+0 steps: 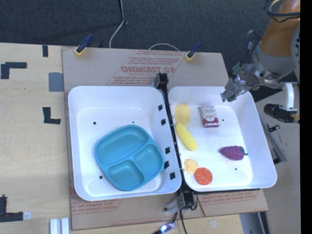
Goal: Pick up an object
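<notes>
From my station, left to right. The bench shows bare wood with black tape marks at the frame's left. A cardboard sheet lies under both bins, held by two blue-and-yellow clamps along its upper edge.

Left bin: a blue divided tray sits in its lower middle, turned at a slant, three compartments facing up.

Right bin: along its left side I see a yellow lemon-like piece, with a toy corn cob just below it, lying diagonally. Near the lower left corner a small yellow-orange piece touches or nearly touches a toy tomato. A small red-and-white carton lies flat in the upper middle. A bunch of purple toy grapes rests right of centre, apart from the rest.

The gripper hangs at the bin's upper right rim, in the upper right of the frame, right of the carton. Nothing sits between the fingers; whether they are spread or closed I cannot tell.
</notes>
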Motion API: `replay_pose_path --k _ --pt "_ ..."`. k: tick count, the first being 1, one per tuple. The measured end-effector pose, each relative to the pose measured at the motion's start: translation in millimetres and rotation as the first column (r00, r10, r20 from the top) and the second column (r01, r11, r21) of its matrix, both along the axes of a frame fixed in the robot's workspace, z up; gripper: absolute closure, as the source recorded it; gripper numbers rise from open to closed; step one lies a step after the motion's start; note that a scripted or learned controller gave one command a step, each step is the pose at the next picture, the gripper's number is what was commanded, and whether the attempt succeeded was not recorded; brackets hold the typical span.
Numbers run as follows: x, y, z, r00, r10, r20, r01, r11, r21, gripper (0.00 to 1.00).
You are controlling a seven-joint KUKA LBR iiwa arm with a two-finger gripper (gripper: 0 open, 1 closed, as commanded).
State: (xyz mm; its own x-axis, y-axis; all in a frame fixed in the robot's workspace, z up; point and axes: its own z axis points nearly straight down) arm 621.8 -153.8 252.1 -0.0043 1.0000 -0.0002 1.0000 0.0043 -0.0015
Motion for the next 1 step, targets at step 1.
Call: replay_pose_path --k 1 --pt "-19.3 47.5 -0.7 1.0 0.001 0.0 -0.001 1.0 0.001 1.0"
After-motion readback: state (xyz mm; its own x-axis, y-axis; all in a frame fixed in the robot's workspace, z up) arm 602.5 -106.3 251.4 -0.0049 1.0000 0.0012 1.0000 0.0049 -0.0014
